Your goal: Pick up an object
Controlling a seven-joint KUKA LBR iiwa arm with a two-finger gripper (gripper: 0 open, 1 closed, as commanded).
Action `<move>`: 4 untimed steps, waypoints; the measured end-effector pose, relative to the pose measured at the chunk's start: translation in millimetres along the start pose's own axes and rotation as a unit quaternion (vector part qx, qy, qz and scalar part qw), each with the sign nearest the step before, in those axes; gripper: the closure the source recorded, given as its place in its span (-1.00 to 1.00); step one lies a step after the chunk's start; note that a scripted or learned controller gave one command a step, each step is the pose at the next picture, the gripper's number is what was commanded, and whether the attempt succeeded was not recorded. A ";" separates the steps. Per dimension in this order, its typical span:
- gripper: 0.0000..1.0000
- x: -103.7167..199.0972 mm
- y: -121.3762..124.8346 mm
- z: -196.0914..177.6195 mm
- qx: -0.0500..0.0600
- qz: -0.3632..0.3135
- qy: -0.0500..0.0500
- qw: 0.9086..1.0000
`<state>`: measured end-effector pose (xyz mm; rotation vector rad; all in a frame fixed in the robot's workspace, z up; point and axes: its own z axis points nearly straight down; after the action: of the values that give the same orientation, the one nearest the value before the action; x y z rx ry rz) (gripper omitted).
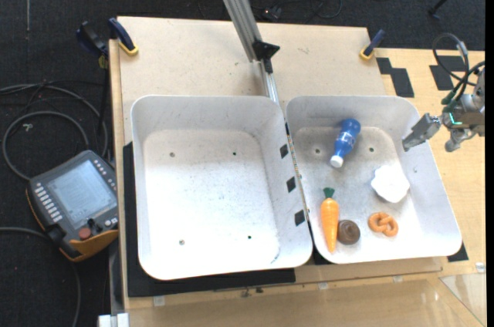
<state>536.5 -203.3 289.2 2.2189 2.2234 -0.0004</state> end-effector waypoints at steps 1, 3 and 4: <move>-1.00 2.9 -5.7 45.0 0.002 0.001 0.001 1.000; -1.00 -0.8 -2.3 171.8 0.003 0.001 0.001 1.000; 1.00 -1.6 -0.5 157.6 -0.001 0.001 0.000 1.000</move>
<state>536.0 -205.0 131.6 2.2209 2.2196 0.0010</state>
